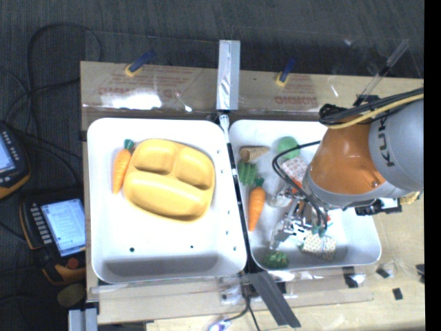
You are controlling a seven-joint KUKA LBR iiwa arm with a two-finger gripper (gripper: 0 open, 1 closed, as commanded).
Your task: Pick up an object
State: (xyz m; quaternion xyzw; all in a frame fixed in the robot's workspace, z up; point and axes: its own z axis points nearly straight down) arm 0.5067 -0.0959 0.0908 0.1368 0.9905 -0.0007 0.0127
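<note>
Camera view, from above at a slant: wooden bench bearing two shallow white bins side by side. In the left white bin, a large yellow compartment tray of plastic, turned a little askew, with a small orange toy carrot with a green top touching its left edge. In the right white bin, a second orange toy carrot lying near the left wall, a dark green leafy toy just above it, a pale brown flat piece at the upper left corner, a light green rounded toy beside that, and a small dark green lump near the front wall. Grey arm with an orange band reaching in from the right, covering the middle of the right bin. Hand low over the bin floor, between the second carrot and a white mesh-patterned packet lying just to its right; metal fingers tangled in view with wires and clutter, so cannot tell whether spread or pressed together, nor whether anything sits between them. Left of the bench, on the dark floor, a handheld pendant with a lit screen.
</note>
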